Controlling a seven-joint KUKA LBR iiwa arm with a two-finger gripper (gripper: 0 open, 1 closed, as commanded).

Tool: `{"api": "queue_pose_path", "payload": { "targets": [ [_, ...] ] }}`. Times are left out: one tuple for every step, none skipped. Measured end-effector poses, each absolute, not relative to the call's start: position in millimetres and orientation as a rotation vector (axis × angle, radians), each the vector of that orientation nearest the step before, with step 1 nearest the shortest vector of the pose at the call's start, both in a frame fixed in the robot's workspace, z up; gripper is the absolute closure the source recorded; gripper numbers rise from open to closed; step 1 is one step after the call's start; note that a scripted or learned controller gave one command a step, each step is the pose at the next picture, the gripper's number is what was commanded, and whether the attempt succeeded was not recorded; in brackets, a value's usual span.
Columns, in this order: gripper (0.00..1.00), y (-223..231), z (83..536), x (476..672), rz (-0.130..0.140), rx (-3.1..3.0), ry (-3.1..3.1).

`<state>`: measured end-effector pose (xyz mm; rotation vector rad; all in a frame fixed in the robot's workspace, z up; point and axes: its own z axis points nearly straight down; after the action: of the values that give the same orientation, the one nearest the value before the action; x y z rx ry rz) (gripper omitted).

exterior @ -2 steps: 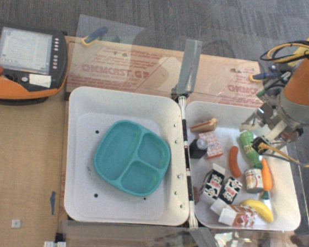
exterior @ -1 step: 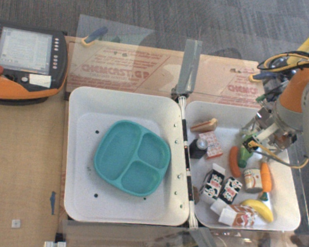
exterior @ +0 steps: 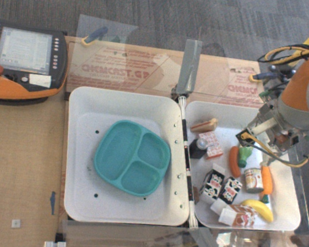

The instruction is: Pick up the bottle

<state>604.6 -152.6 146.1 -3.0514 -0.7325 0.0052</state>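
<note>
The arm [exterior: 307,93] comes in from the right, its orange band over the far right corner of the right bin [exterior: 293,219]. The gripper [exterior: 262,139] hangs low over the back of that bin, among loose cables. From here I cannot tell whether it is open or closed, and I see nothing held in it. Just beside it, toward the front, sits a small green piece [exterior: 244,156] with an orange carrot [exterior: 233,161] touching its left side.

The bottle [exterior: 236,216] lies on its side at the front of the right bin, white with a red label, its pale end pointing left. It is well apart from the gripper, with other toys between them. A banana [exterior: 259,209] lies just beside it on the right, and two black-and-white cartons [exterior: 222,188] stand close behind it, side by side. Further back are a small can [exterior: 253,179] and a second carrot [exterior: 268,180], touching each other.

Toward the back left of the same bin I see a hot dog bun [exterior: 205,124], a small red-and-white box [exterior: 214,145] and a dark round thing [exterior: 199,148] against the wall between the bins.

The left bin [exterior: 83,112] holds a teal divided plate [exterior: 133,157], lying flat near its middle. On the bench [exterior: 18,154] to the left, an orange and grey control pendant [exterior: 22,63] rests with its screen facing up.
</note>
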Motion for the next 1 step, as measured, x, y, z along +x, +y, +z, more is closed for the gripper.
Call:
{"api": "queue_pose_path", "payload": {
  "targets": [
    [0.0,-126.3,141.3,556.4,0.006,-3.05,-0.738]
  ]
}}
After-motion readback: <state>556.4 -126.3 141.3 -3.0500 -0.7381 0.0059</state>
